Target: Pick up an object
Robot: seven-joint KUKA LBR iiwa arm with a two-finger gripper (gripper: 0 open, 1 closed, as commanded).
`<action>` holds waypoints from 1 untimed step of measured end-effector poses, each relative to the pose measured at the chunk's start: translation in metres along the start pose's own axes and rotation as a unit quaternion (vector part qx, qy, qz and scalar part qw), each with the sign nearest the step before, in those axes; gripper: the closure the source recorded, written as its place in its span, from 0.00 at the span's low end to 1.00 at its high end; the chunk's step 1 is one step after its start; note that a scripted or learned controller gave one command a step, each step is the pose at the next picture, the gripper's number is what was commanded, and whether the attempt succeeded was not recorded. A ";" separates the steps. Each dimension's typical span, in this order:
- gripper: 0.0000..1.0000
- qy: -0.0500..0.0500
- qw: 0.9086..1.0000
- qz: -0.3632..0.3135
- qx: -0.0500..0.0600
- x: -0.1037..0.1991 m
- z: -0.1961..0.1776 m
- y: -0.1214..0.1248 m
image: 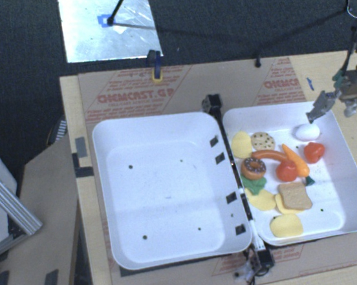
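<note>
Hovering with gripper spread and empty over right bin's far corner, just above egg. Approach step by the look of it, nothing grasped yet. Next: descend, straddle egg, close gently lest it roll toward tomato.

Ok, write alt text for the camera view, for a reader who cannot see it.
A robot arm's claw hangs at the far right edge of the right bin, just above a white egg among toy foods such as a doughnut, a carrot and a bread slice. A second white bin sits to the left.
</note>
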State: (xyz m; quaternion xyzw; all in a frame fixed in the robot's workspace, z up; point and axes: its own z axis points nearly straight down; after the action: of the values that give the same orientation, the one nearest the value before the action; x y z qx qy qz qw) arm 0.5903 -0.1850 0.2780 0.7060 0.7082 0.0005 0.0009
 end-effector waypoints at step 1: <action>1.00 0.000 1.000 -0.002 -0.002 0.000 -0.011 0.001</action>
State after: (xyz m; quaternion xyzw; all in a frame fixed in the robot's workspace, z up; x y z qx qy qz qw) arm 0.5913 -0.1849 0.2893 0.7046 0.7095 0.0018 0.0025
